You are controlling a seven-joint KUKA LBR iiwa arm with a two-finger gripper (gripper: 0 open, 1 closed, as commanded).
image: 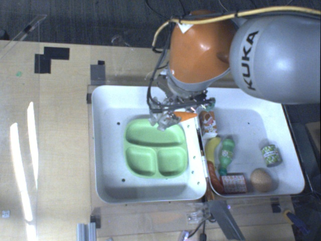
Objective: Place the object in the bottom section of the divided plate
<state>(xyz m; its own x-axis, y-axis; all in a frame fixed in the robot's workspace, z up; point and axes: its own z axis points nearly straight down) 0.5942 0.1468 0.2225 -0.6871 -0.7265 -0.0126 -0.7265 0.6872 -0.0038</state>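
Orange and small, the object (186, 116) looks like a smooth tapered piece, carrot-like in shape, lying level just beside the gripper (163, 120) at the upper right corner of the divided plate (155, 149). It sits over the boundary between the plate's rim and the left bin's right wall, and whether it is pinched between the fingers or merely next to them cannot be told; the spread of the fingers cannot be made out either, since the metal parts blur together there.

The divided plate is pale green, glossy plastic, a rounded square with one wide section across the top and two smaller sections side by side along the bottom. It rests in the left bin (108, 149), a shallow white tray with rounded corners.

The arm (241, 44) comes in from the right, a smooth grey shell with a shiny orange dome above the wrist and a yellow cable (235, 14) draped over it.

The right bin (286, 134) holds a yellow banana-shaped piece (212, 147), a green bottle (226, 153), a small green-labelled can (271, 154), a brown rounded lump (261, 179), a flat red-and-white packet (233, 183) and a printed pouch (207, 122). Both bins stand on a light wooden desk (50, 134).
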